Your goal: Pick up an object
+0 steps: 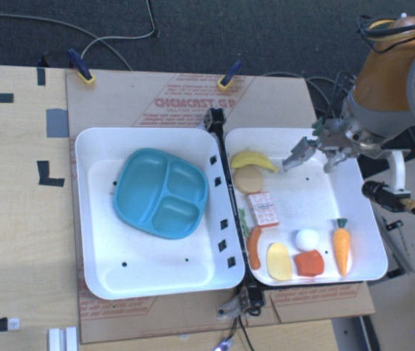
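Note:
My gripper (315, 159) hangs over the back of the right bin (353, 196), its two grey fingers spread open with nothing between them. Just to its left lie a yellow banana (252, 160) and a tan round bun (249, 180). Below those lies a small red-and-white packet (263, 210). Along the bin's front sit an orange sausage-like piece (254, 247), a yellow piece (278, 261), a white ball (307, 239), a red block (310, 263) and an orange carrot (342, 248).
The left bin (98, 269) holds a blue divided plate (161, 192), tilted. A black divider with clips (225, 196) runs between the bins. The grey arm with its orange band (390, 72) comes in from the upper right. Cables trail behind the bench.

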Controlling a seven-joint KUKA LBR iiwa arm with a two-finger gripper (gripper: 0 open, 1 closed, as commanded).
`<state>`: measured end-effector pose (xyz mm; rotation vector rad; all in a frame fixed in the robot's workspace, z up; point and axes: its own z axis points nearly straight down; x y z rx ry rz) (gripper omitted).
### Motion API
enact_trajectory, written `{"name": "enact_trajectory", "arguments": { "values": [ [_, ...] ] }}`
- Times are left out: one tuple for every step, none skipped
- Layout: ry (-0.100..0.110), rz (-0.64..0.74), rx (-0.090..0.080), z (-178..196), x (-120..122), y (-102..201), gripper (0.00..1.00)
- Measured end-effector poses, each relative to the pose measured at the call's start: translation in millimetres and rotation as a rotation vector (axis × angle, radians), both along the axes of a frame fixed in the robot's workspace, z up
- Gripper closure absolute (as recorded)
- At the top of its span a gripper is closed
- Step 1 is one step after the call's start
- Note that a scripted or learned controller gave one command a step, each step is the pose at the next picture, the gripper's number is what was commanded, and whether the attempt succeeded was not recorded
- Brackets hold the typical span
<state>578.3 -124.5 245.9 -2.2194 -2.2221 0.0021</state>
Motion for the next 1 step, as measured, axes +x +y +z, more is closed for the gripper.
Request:
{"name": "enact_trajectory", "arguments": {
  "values": [
    [0.003, 0.0, 0.001, -105.8, 35.8, 25.8, 0.0]
  ]
}}
